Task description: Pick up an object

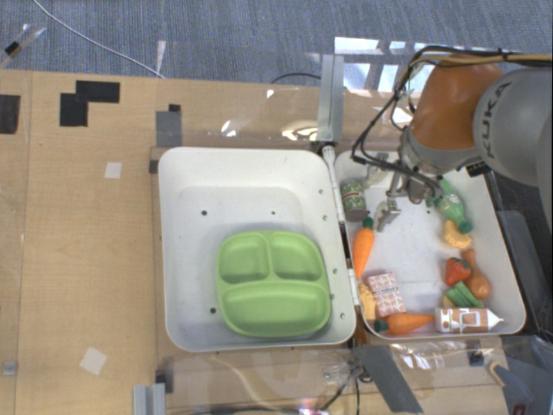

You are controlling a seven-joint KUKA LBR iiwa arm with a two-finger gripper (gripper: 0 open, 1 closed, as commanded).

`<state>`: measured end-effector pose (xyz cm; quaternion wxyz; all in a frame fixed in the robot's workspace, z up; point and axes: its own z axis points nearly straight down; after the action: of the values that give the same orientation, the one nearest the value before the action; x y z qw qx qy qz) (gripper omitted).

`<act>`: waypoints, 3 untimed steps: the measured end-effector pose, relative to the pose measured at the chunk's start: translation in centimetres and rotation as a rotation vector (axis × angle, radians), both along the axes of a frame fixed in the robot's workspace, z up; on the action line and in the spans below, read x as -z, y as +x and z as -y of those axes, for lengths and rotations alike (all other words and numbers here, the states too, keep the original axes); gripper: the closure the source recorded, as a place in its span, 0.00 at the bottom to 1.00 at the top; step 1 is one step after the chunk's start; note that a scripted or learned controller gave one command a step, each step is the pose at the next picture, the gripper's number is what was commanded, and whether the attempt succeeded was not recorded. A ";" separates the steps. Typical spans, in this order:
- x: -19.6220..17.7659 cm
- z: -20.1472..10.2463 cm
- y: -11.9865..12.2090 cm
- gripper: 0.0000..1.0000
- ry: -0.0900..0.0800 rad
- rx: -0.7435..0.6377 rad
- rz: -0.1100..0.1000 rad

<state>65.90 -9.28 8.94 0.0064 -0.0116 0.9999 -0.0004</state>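
Plainly, the pincer [386, 216] hangs empty over the right bin [511, 271], slightly parted; descending, it could clip the carrot [362, 249] and slip off.

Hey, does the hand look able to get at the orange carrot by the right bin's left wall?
Probably yes: the hand hangs just beside the orange carrot, nothing lying on it.

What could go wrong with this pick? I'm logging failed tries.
1. The pincer hangs near the carrot, which lies against the bin wall; a finger may hit the wall.
2. The can sits close by and could get nudged.
3. Toys crowd the bin's near edge, so two may be caught at once.
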 end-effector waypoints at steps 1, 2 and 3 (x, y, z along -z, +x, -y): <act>-1.5 -0.2 0.4 1.00 -0.001 -0.005 0.015; -17.8 0.4 1.4 1.00 0.000 0.091 0.012; -27.3 3.2 -0.2 1.00 0.002 0.253 0.007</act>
<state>65.67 -12.44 36.20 0.0100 0.1147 0.9933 -0.0003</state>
